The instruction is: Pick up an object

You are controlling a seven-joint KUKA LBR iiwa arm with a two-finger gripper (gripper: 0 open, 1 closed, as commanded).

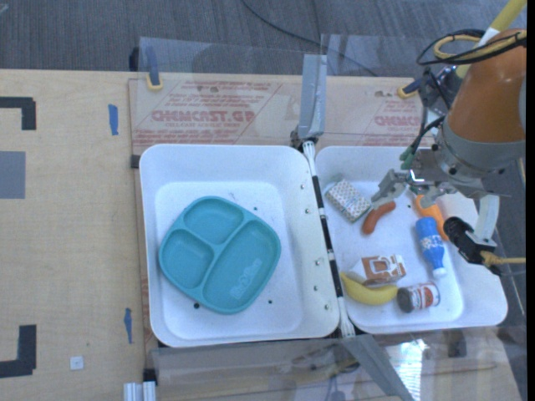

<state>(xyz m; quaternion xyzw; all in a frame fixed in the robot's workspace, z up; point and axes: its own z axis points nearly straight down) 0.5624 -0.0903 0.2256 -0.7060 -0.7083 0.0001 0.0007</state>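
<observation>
We are hovering our tool point(407, 187), fingers spread, over six items in the right bin point(485, 307); one plate point(220, 254) left.

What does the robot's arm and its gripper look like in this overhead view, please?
The arm enters from the right: a bulky rounded orange band above a grey wrist section. Black cables loop over its top, and a yellow one runs toward the upper right corner. The gripper is a small grey metal assembly with thin pale fingers and dark fittings.
</observation>
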